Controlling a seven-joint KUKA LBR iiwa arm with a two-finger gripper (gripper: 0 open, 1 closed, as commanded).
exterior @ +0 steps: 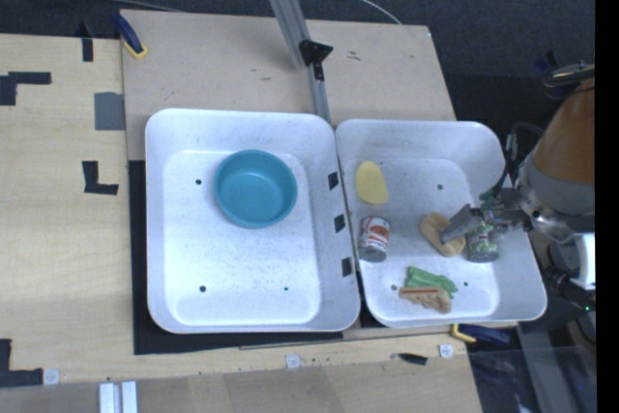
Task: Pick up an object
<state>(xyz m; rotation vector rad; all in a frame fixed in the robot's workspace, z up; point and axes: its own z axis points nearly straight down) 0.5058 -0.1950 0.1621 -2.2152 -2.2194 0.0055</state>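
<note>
The likeliest target, to my eye, is the tan, rounded piece (441, 234) lying at about four o'clock in the right bin (426, 135), because the gripper (471, 229) sits low right against its three o'clock side. One dark finger seems to lie across the tan piece's edge, and a small grey-green can-like item (483, 247) stands just at the gripper's five o'clock, touching or nearly so. Whether the fingers are spread, closed, or clamped on anything I cannot tell; they blur into the clutter.

At nine o'clock of the tan piece stands a small red-and-white can (374, 238), with a yellow lemon-like object (370, 182) at its twelve o'clock. A flat green-and-tan toy (427, 288) lies at six o'clock, near the bin's front wall. The left bin (174, 305) holds a blue bowl (255, 188) near its centre.

The risks, as I judge them: the fingers may close on the tan piece's rim alone and let it slip, or they may straddle both it and the grey-green item, pinching neither firmly. Crowding near the bin's three o'clock wall could also knock the can-like item over
</note>
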